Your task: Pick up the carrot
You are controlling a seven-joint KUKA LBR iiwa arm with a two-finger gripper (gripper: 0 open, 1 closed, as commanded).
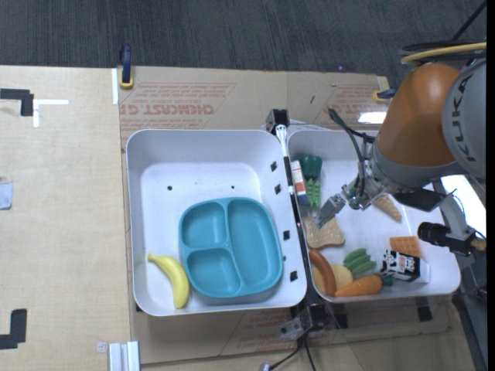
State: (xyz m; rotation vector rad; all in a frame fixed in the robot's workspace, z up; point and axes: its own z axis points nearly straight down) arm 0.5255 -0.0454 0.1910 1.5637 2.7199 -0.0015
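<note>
The carrot is orange and tapered, with a small green top at its right end. It lies flat along the front wall of the right bin. My gripper hangs over the middle of that bin, above a slice of bread. It is well behind the carrot and apart from it. Nothing is visibly held in it. The arm's orange band and grey wrist cover the bin's back right part.
Close around the carrot are a reddish sausage, a green vegetable, a milk carton and an orange cracker. A green toy sits at the back. The left bin holds a blue divided plate and a banana.
</note>
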